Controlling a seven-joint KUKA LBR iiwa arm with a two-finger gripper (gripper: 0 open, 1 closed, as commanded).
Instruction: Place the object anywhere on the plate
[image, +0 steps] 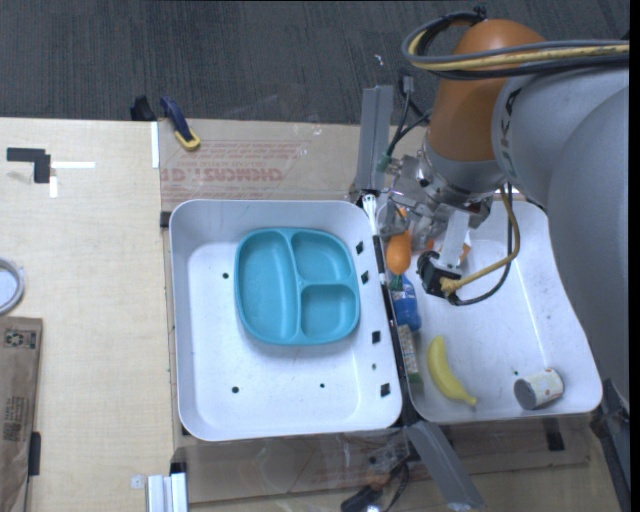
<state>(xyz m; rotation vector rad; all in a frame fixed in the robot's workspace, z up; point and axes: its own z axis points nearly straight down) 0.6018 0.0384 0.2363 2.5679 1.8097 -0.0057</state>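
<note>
A blue three-compartment plate (297, 286) lies in the left white bin (200, 390), toward its upper middle. In the right bin (560, 300), a small orange round object (398, 256) rests against the left wall. A blue-labelled bottle-like item (406, 306) lies just below it, and a yellow banana (447, 371) lower still. My gripper (412, 226) hangs over the right bin's upper left corner, directly above the orange object and very close to it. The wrist and cables hide its tip.
A small beige cylinder (539, 388) lies in the right bin's lower right corner. The divider (385, 300) between the two bins runs just left of the orange object. Tape, a clamp (180, 124) and a brown bag (20, 390) sit on the bench to the left.
</note>
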